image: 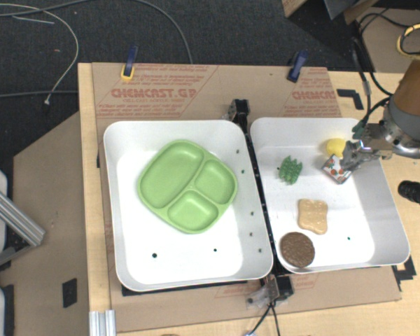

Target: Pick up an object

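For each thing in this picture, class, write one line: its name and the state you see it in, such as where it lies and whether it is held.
Green divided plate: flat in left bin.
Green toy: lying loose in right bin.
Yellow object: beside the gripper.
Tan toy: lying flat, untouched.
Brown disc: at right bin's near edge.
Gripper: low in right bin.

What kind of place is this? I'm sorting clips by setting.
Likely a robotics lab bench: two white bins on clamped cardboard, loose cables on the floor, and toy items such as a green divided plate.
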Controlling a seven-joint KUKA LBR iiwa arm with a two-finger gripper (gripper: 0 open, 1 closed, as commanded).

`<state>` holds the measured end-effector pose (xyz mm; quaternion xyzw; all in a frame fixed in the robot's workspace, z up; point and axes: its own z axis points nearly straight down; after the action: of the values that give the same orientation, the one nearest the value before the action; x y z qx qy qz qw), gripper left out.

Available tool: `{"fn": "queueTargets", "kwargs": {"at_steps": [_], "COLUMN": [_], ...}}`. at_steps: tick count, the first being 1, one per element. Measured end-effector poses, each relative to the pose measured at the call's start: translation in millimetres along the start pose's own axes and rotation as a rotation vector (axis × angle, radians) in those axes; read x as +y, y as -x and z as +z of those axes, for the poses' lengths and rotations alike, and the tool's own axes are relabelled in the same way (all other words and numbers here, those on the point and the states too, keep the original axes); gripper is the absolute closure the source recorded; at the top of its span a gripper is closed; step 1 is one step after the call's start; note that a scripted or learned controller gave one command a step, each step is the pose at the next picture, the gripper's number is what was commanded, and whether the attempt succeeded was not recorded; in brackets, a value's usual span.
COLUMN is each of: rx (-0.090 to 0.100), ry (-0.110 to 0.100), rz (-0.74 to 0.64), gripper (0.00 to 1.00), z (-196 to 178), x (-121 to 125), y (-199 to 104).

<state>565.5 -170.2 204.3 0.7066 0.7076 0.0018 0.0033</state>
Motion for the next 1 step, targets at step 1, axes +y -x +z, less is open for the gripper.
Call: {"fn": "queueTargets", "kwargs": {"at_steps": [1], "rx": [0.0], "ry": [0.0], "rz": [-0.001], "gripper": [1.0], "z": [-45.9], "x": [5.9], "y": [-4.5]}}
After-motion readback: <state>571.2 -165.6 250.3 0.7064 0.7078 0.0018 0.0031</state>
